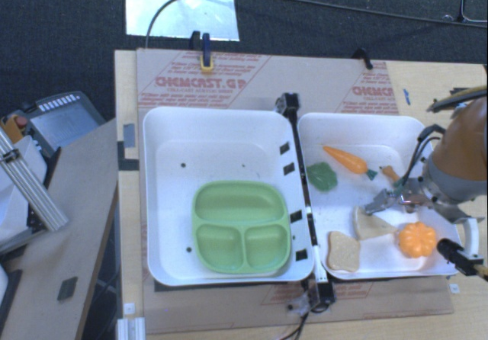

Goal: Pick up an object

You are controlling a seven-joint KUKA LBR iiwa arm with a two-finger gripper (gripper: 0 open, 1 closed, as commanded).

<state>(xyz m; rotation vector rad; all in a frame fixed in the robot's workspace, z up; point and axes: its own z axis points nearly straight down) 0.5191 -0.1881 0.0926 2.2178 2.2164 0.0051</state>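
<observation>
The right bin (pixel 358 119) holds an orange carrot (pixel 345 158), a green leafy piece (pixel 322 176), a bread slice (pixel 344 251), a pale tan wedge (pixel 371 224) and a round orange fruit (pixel 417 239). My gripper (pixel 383 201) is low inside this bin, just above the tan wedge's far edge and left of the orange fruit. It sits between the carrot and the wedge. I see nothing lifted off the bin floor. The arm's grey and orange wrist (pixel 457 159) hides the bin's right wall.
In the left bin (pixel 213 121) lies a green divided plate (pixel 242 226). A small orange piece (pixel 390 173) lies just beyond the gripper. A black divider clip strip (pixel 297 178) runs between the bins. A side table with a device (pixel 61 121) stands at the left.
</observation>
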